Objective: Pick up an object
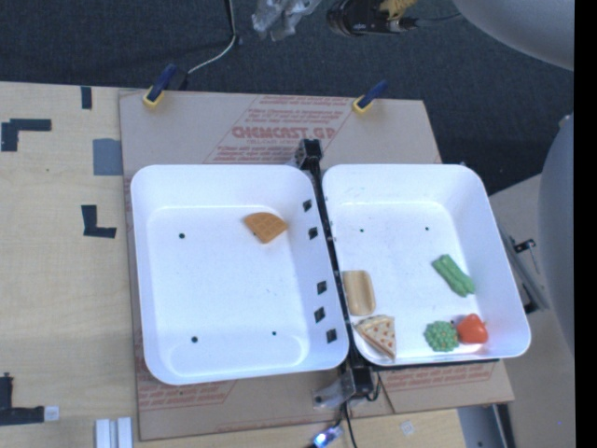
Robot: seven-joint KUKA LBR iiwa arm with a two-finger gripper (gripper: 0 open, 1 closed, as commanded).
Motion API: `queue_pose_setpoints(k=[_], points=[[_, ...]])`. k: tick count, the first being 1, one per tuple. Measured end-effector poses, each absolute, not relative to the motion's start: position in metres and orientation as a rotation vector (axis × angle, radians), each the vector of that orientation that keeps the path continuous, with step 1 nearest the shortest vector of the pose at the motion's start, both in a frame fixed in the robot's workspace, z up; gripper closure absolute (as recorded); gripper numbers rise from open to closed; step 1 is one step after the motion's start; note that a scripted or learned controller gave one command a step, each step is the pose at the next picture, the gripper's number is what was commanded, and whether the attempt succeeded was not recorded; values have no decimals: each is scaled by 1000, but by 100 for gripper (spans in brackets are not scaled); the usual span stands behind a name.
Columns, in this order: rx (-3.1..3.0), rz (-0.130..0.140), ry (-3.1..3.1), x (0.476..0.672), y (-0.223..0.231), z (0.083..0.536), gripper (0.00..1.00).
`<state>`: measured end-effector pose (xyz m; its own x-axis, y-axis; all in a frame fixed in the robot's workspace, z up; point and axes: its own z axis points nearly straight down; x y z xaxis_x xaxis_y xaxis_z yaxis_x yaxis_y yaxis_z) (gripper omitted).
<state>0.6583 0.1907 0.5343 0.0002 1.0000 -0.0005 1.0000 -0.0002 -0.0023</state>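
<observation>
— What is hard to see from where you stand?

— The end effector point(284, 3). It is a pale blur far behind the joint point(322, 250) where the two bins meet, over the dark floor and past the back edge of the table point(56, 278). The top border cuts it off. I cannot tell how far open it is, and I cannot tell if it has hold of anything.

— And the arm?

— A big grey part of the arm point(522, 7) is behind the joint and to the right, also cut off.

— Where are the things to pick?

— Left of the joint, near the back of the left bin point(140, 250), lies one orange wedge point(266, 226). Just right of the joint, in the right bin point(410, 171), lies a tan loaf point(358, 292). In front of it is a triangular slice point(378, 334), against the front wall. Further right of the joint are a green pod point(452, 274), a bumpy green piece point(441, 335) and a red piece point(472, 329). The last two are touching, in the front corner.

— Anything else around?

— Both bins sit on a cardboard sheet point(280, 129). Two clamps hold it behind the joint, a left clamp point(160, 84) and a right clamp point(370, 94). A white cable point(210, 59) runs back from the left one. Small black clips line the joint itself.
</observation>
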Motion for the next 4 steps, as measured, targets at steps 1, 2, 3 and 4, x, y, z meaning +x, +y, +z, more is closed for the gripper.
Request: queue_pose_setpoints(k=[1, 2, 3, 4], points=[[-2226, 4, -2217, 669, 111, 534, 100], [-2210, -2, -2232, 667, 240, 534, 100], [-2234, 6, -2212, 669, 120, 535, 100], [-2211, 8, -2226, 663, 198, 482, 100]])
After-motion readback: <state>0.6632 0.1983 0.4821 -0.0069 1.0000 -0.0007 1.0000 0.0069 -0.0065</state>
